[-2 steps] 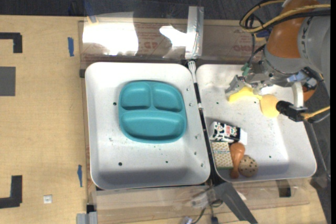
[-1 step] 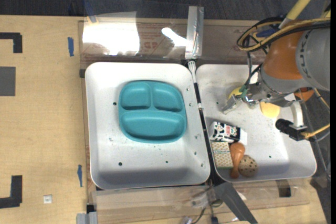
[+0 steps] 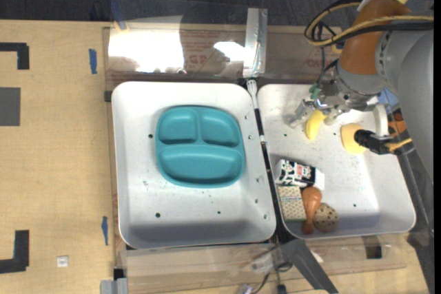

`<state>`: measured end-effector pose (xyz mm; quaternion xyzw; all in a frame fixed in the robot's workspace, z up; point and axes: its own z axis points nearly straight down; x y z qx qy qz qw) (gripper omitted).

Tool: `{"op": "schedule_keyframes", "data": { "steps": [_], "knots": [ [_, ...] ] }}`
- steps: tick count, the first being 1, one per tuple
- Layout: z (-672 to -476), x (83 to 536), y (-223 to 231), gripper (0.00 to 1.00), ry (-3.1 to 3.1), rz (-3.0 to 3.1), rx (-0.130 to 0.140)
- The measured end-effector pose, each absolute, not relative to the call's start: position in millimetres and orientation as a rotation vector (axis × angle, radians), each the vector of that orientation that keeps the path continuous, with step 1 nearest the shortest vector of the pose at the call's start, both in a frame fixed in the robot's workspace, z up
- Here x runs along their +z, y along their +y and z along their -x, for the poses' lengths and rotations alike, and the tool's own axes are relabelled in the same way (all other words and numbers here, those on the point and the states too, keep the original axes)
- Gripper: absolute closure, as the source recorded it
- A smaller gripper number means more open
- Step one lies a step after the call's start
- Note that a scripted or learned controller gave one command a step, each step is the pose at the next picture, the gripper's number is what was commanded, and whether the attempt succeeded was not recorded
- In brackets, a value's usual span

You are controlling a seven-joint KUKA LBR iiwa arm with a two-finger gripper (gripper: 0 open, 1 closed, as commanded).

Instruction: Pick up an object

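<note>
I am hovering my jaws (image 3: 318, 109) over the yellow banana (image 3: 313, 126) in the right bin (image 3: 386, 213). They are standing apart, straddling it for a grasp.

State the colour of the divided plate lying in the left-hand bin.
The divided plate is teal, a blue-green, seen clearly in the camera view.

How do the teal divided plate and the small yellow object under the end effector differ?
The teal divided plastic plate lies in the left white bin; the small yellow banana-shaped object lies in the right white bin. The plate is far larger, filling much of its bin. The plate lies alone, apart from the arm; the yellow object sits right at the end effector. Both rest on a bin floor.
</note>
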<state>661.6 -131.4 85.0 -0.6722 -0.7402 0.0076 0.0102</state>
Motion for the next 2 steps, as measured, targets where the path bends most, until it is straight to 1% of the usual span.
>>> {"op": "schedule_keyframes", "data": {
  "steps": [1, 2],
  "knots": [
    [-659.1, 93.0, -133.5, 1.00, -2.304, 2.097, 0.037],
    [-669.5, 191.6, -46.9, 1.00, -2.320, 2.127, -0.013]
  ]
}}
